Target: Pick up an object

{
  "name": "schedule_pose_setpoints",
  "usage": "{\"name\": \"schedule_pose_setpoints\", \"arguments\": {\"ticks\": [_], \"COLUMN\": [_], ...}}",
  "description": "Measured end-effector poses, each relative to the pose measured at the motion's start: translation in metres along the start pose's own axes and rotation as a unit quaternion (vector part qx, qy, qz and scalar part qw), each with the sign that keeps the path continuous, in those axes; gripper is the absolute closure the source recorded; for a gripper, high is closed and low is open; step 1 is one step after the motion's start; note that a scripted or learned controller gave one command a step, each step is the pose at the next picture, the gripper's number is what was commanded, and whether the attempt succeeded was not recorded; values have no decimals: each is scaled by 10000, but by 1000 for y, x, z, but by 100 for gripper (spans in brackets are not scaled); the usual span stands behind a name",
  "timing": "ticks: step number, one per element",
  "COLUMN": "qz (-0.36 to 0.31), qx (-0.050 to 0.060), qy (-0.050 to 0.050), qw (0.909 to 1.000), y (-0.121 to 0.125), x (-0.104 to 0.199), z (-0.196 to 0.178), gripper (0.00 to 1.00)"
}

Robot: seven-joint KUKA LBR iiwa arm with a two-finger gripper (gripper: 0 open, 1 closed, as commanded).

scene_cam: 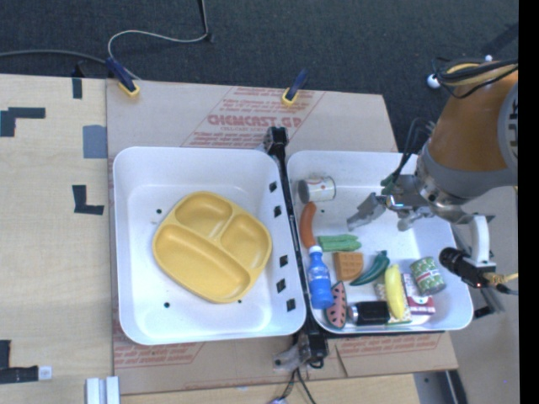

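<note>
Claw (pixel 389 211) spread open over white right bin (pixel 370 165), brown cardboard (pixel 253 120) beneath, dark carpet (pixel 337 23) beyond.

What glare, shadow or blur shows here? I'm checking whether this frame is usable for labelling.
Camera view: even, soft lighting; the white left bin looks bright with mild glare and faint shadow round the yellow plate; the gripper and small items in the right bin look slightly soft.

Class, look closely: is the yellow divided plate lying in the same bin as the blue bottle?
No: the yellow divided plate lies in the left bin; the blue bottle lies in the right bin.
</note>
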State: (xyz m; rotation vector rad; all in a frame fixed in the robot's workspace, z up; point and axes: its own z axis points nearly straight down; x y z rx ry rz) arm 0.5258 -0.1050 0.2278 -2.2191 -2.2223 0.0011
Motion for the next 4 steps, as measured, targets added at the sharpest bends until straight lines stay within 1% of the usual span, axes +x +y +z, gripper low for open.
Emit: {"name": "schedule_pose_setpoints", "arguments": {"ticks": [1,2,3,4], "qz": [4,2,5,0], "qx": [13,-10,-14,1], "qy": [5,1,-8,2], "qw": [10000,10000,10000,10000], "y": [-14,30,30,-25], "x": [-6,-3,-3,28], "z": [115,142,133,44], "gripper": [0,0,100,100]}}
